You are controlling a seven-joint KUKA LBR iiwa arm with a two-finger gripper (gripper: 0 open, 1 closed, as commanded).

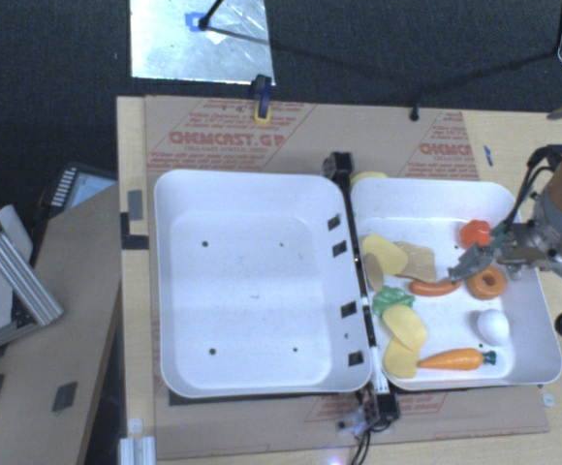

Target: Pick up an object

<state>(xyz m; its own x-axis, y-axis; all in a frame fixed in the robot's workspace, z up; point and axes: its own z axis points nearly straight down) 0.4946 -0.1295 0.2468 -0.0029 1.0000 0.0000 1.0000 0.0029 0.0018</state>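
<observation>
Nearest edge of the right bin (538, 368): a toy carrot (452, 359) lies flat along the front wall, a white egg (493, 326) just behind it, two pale yellow potato-like pieces (404, 342) by the divider.

Mid-bin: gripper (471, 263) sits low over the clutter, fingertips between the doughnut ring (487, 283) and the orange sausage (434, 287). Nothing is visibly between the fingers; their spread is too blurred to call, so the grip state cannot be told. No object is lifted; all rest on the bin floor.

Risk, judged: the tips are between two items, not centred on either. Closing here may pinch the edge of the ring and flick it aside, or roll the sausage away. The red tomato (475, 232) is just behind and could be nudged by the wrist. Smooth rounded plastic likely slips.

Further back: tan slice (418, 259), green leafy piece (391, 299).

Left bin (252, 279) is bare white with small holes. Both bins sit on a brown printed cardboard sheet (233, 134); beyond it, dark carpet and a shiny metal plate (200, 25).
</observation>
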